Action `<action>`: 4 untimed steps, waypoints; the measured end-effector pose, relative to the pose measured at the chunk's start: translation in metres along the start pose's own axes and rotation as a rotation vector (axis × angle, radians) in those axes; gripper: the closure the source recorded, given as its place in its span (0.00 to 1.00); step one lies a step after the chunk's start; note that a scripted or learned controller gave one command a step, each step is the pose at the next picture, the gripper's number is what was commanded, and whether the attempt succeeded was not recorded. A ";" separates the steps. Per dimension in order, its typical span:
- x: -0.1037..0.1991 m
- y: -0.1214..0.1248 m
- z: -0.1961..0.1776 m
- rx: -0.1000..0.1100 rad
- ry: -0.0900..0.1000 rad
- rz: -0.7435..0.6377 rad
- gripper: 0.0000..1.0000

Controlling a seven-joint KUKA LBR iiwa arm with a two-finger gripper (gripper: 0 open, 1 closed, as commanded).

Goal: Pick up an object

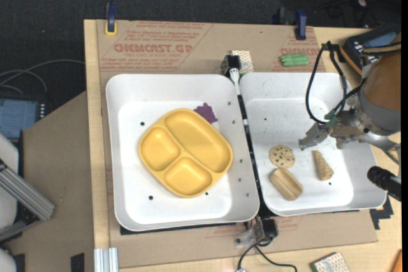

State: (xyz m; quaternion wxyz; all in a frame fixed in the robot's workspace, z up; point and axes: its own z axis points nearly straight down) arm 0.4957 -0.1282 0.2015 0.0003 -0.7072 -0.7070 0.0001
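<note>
In the right bin (280, 99) lie three food-like items: a round cookie (281, 156), a tan bread roll (286, 183) just below it, and a small tan wedge (323, 165) to their right. My gripper (314, 138) hangs over the right bin's middle, just above and left of the wedge and up-right of the cookie. Nothing shows between its fingers. The left bin (121, 137) holds a yellow divided plate (185, 151) and a small purple item (206, 113) at the plate's upper edge.
A black cable (312, 89) loops from the arm over the right bin's upper part. A green object (294, 60) lies on the cardboard behind the bins. Blue clamps (111, 18) hold the board's back edge. The divider (242, 130) runs between the bins.
</note>
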 end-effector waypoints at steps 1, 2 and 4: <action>-0.068 0.014 0.119 0.003 -0.002 0.005 0.00; -0.065 0.017 0.104 -0.005 -0.003 0.001 1.00; 0.063 0.108 0.010 -0.015 0.002 -0.010 1.00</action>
